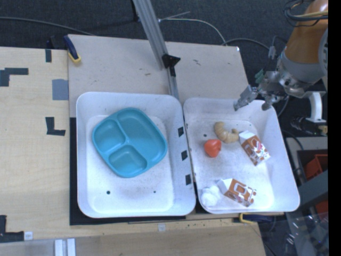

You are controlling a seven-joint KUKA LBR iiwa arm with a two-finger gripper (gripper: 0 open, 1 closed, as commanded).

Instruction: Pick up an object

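Your tool is hovering at the right bin's far rim, fingers apart, gripping nothing. Two small printed cartons are lying inside, their writing unreadable.

- The divided blue plate looks like smooth, slightly glossy plastic.
- Both white bins appear to be matt plastic, scuffed and speckled.
- The bench top is pale wood-grain board with a dull finish.
- The slanted pole looks like brushed metal.
- The two small cartons seem to be printed paper.
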